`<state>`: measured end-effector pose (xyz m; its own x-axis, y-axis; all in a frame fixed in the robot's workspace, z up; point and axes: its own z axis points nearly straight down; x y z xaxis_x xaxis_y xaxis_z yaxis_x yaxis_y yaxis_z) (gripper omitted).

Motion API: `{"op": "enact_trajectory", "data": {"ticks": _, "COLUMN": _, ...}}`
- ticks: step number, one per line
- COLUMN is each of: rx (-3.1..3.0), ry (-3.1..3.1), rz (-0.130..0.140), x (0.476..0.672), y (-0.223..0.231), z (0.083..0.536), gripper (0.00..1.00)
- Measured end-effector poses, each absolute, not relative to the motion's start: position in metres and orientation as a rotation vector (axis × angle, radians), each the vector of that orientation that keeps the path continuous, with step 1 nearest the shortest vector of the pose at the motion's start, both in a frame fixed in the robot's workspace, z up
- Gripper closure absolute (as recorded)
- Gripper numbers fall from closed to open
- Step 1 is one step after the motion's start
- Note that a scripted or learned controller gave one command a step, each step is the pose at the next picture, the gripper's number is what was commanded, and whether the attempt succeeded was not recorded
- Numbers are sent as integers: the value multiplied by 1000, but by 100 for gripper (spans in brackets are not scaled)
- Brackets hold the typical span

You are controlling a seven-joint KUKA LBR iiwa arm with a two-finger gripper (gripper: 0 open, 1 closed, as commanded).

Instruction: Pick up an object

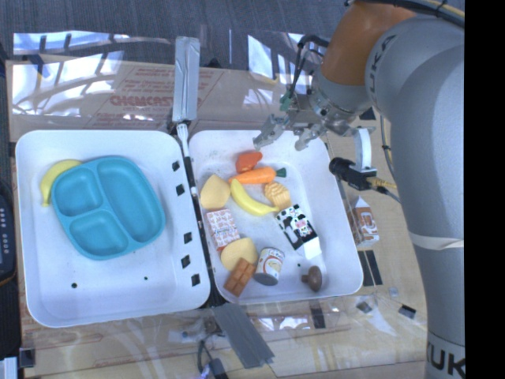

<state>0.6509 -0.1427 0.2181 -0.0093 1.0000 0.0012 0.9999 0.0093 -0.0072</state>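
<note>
The gripper hangs with fingers spread apart and nothing between them, above the far edge of the right bin, just beyond a red toy and carrot.

Two bins are sitting side by side on the bench. In the left bin a divided plate is lying, with a banana tucked just beside its left edge. In the right bin a carrot is lying near the far end, a second banana just before it, a milk carton to the right, and a can near the front edge.
</note>
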Motion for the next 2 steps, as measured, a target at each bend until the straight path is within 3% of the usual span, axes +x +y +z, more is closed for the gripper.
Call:
{"op": "enact_trajectory", "data": {"ticks": 1, "rx": -2421, "ry": -2014, "rz": -8, "x": 661, "y": -141, "z": 98, "gripper": 0}}
{"op": "enact_trajectory", "data": {"ticks": 2, "rx": -2260, "ry": -2192, "rz": -9, "x": 661, "y": -161, "z": 101, "gripper": 0}}
